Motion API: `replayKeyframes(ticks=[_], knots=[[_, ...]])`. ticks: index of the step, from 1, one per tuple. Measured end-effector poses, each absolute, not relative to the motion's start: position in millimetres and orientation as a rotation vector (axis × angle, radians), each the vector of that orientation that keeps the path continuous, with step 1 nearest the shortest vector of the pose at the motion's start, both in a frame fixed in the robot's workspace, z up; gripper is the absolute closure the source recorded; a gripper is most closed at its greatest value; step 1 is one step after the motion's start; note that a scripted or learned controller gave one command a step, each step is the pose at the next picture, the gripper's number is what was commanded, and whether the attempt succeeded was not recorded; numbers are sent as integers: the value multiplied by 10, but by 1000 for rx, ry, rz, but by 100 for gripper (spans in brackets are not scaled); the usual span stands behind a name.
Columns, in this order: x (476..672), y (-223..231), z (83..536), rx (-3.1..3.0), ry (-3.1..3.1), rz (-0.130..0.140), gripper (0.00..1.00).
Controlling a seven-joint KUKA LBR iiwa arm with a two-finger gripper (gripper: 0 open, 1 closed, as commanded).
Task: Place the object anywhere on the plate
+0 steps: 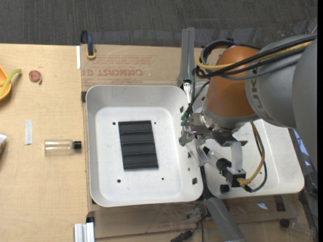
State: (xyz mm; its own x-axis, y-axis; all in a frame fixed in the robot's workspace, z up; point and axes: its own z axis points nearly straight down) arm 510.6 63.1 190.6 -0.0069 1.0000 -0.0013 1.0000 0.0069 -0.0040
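Gripper point(194, 147), grip state impossible to tell, hangs over the bins' shared edge; the black ribbed rectangular plate point(138, 144) lies leftward.

I read the left bin point(101, 185) as smooth, semi-gloss white plastic. At its centre lies a matt black ribbed block point(137, 144). Left of the bin, the bench point(45, 185) looks like matt pale wood; a clear glossy bottle point(61, 145) rests there.
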Motion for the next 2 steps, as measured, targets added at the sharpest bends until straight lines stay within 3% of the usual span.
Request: replayKeyframes(ticks=[1, 2], knots=[[4824, 1592, 2167, -2118, -2320, 5, 100], [4826, 1587, 2168, -2119, -2319, 4, 0]])
